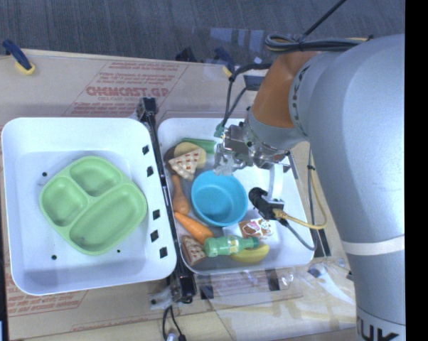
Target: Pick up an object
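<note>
The right bin [289, 264] holds a blue bowl [217, 197] in its middle. Around the bowl lie a waffle slice [187, 160], an orange carrot [193, 226], a green bottle [225, 246], a yellow banana [252, 255] and a small printed carton [255, 227]. A second waffle piece [193, 250] rests at the front left corner. My gripper [232, 158] hangs low over the bin's back part, just beyond the bowl's far rim and right of the waffle slice. I see nothing held in it.
The left bin [25, 190] carries a green divided plate [93, 203]. A black divider [157, 183] runs between the bins. The grey arm [356, 155] covers the right bin's right side, with a yellow cable [303, 226] looping over that wall.
</note>
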Available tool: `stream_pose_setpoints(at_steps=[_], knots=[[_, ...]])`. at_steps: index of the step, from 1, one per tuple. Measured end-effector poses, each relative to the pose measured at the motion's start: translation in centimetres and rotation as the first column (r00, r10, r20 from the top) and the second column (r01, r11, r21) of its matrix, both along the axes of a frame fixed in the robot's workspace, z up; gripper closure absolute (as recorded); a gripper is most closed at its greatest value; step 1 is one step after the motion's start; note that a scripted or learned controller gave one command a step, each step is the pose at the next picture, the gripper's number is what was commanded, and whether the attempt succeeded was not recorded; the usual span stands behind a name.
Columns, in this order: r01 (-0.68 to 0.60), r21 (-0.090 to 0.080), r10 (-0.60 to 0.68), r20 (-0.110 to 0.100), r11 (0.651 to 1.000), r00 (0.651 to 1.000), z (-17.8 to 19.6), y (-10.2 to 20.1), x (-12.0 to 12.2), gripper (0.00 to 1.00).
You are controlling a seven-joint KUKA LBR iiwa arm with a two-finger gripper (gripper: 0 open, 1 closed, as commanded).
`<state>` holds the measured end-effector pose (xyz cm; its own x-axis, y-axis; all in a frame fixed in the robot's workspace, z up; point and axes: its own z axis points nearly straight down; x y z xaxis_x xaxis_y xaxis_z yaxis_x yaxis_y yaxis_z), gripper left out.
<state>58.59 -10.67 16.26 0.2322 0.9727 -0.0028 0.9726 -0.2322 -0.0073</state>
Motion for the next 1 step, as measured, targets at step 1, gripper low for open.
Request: stream_pose_setpoints(at_steps=[1], knots=[[0.000,0.001,0.000,-0.001,1.000,1.000,-0.06,0.02,-0.04,0.00]])
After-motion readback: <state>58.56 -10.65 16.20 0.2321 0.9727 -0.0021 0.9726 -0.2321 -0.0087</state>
